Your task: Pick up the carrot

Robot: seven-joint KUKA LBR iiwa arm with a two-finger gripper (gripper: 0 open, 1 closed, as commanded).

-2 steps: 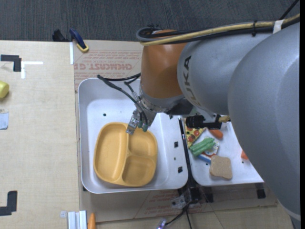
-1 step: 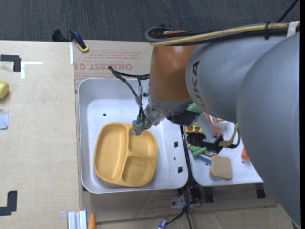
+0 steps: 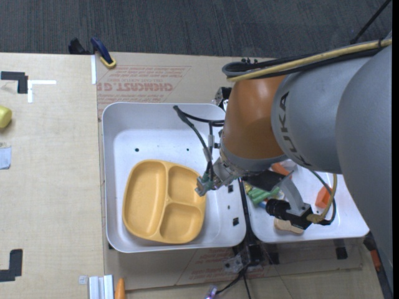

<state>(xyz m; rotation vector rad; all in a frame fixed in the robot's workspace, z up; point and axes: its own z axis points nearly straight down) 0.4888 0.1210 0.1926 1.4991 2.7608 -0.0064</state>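
Bench: pale wooden top (image 3: 50, 198) with a printed cardboard sheet (image 3: 143, 83) under two white bins that sit side by side.
Tan piece: a small pale brown thing (image 3: 288, 227) lies at the near edge of the right bin (image 3: 349, 223).
Plate: a yellow divided plate (image 3: 163, 201) with three compartments lies in the near half of the left bin (image 3: 156, 142).
Gripper: the gripper (image 3: 206, 184) hangs low in the left bin, just at the plate's right rim and close to the wall between the bins.
Grip state: cannot tell from this view; nothing can be made out in its grasp.
Carrot: the carrot (image 3: 322, 197), a small orange piece, lies in the right bin, partly hidden under the arm and well apart from the gripper.
Green thing: a green object (image 3: 259, 195) lies in the right bin near the dividing wall, between the gripper and the carrot.
Arm: the grey arm (image 3: 324, 117) reaches in from the right and covers most of the right bin, with its orange band (image 3: 252, 120) above the wrist.
Far bench: a blue and yellow clamp (image 3: 103, 52) sits at the back edge, and a yellow object (image 3: 3, 117) sits at the left margin.
Floor: dark carpet (image 3: 187, 11) beyond the bench.
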